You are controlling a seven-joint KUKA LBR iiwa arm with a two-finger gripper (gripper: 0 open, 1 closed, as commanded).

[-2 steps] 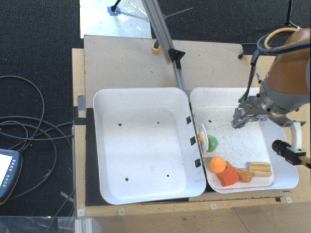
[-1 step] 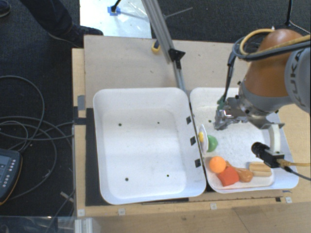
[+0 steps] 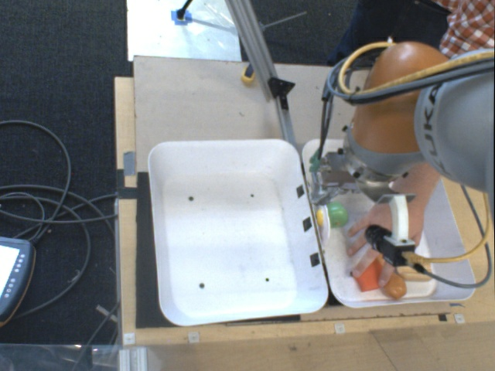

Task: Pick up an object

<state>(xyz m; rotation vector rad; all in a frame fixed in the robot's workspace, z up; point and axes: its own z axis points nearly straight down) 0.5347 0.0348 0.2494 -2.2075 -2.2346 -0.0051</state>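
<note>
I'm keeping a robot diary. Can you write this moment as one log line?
arm: over right bin | end effector: low, near green ball | fingers: unclear | also there: orange block | left bin: untouched

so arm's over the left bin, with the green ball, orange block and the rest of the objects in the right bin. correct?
Not quite. The camera view shows the arm over the right bin, not the left bin. The rest holds: the green ball, the orange block and the other objects lie in the right bin, below the arm.

black cables (image 3: 46,199), tablet (image 3: 11,277), tripod leg (image 3: 251,33)
</note>
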